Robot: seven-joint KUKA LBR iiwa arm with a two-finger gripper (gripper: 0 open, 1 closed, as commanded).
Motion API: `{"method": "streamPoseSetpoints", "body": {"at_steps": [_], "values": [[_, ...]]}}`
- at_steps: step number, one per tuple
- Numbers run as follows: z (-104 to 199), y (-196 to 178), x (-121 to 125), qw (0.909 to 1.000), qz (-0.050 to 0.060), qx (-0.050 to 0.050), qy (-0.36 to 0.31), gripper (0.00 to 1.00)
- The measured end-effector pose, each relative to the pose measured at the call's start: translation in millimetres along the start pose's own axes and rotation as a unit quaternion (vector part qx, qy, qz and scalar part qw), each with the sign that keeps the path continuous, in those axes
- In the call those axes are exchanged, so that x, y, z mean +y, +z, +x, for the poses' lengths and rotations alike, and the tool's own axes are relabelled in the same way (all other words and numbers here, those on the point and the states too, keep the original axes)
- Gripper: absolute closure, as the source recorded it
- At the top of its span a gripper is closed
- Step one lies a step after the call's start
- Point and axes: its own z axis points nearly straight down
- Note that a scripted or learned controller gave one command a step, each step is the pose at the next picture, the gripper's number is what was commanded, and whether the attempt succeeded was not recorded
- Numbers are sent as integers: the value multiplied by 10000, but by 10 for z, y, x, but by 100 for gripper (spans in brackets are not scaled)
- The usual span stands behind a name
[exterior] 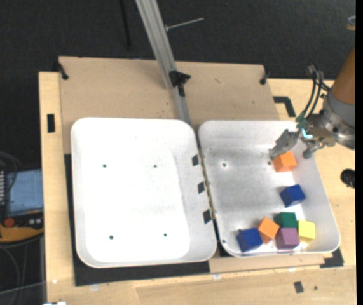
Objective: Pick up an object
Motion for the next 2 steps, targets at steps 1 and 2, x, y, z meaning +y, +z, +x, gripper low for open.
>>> {"method": "streamPoseSetpoints", "body": {"at_steps": [1, 2], "values": [[4, -29, 9, 10000, -27, -3, -4, 0], [7, 460, 101, 10000, -3, -15, 10, 0]]}}
